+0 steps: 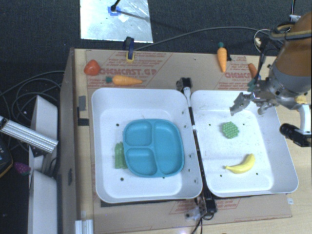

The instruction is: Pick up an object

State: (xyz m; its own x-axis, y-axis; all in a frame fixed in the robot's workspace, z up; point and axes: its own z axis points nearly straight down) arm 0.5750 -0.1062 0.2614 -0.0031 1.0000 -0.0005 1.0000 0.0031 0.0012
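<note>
Smooth white plastic bins (146, 99) rest on a matt brown cardboard sheet (161, 67). The blue divided plate (153, 147) and yellow banana (242, 165) appear glossy plastic. A crinkled, reflective foil sheet (117, 13) lies on rough dark carpet (34, 28)

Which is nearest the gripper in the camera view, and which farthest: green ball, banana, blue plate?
From the gripper, over the right bin's far side:
1. Green ball, in the right bin, just below and left of the gripper.
2. Banana, same bin, nearer its front edge.
3. Blue plate, in the left bin, across the divider.
</note>
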